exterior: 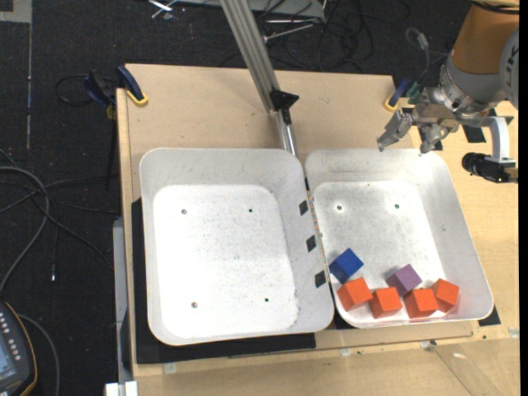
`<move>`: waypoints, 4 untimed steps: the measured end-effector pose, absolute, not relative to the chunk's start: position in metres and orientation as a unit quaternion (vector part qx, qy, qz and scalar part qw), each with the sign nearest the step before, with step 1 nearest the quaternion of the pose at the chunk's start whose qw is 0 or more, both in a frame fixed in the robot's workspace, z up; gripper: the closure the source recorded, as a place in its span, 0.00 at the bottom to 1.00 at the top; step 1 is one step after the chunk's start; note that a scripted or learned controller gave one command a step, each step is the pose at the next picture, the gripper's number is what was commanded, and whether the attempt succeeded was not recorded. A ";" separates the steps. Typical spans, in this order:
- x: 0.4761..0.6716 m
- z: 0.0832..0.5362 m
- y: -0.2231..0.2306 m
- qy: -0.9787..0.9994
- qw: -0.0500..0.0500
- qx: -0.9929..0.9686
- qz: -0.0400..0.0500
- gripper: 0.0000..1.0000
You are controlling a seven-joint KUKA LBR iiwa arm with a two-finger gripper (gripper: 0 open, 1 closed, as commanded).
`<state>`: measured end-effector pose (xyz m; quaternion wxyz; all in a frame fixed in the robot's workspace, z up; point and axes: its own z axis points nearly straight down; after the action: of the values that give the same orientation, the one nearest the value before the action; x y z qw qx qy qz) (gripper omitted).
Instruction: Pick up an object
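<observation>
Hanging above the far edge of the right bin (462,238), the claw (410,141) is spread apart, with nothing between its two fingers. The arm (487,48) comes in from the upper right, and its top part is cut off by the edge of the picture.

Six blocks lie together in the near part of the right bin: a blue block (346,264), a purple block (404,278), and four orange blocks (386,301) in a row along the near wall. They are well apart from the claw. Some blocks touch each other, so their exact edges are hard to separate.

The left bin (157,221) stands just beside the right one on a light wooden bench (198,106). A metal pole (252,44) goes slantwise from the far side to the place between the bins. Around the bench is dark floor with cables (33,213).
</observation>
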<state>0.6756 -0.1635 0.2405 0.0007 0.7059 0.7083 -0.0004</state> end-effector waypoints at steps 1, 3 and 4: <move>0.681 0.159 -0.120 0.709 -0.003 0.705 -0.001 0.00; 0.660 0.121 -0.114 0.706 -0.002 0.708 -0.003 0.00; 0.645 0.248 -0.144 0.707 0.005 0.708 0.002 0.00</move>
<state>0.6448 -0.1445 0.2479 0.0046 0.7076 0.7066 0.0021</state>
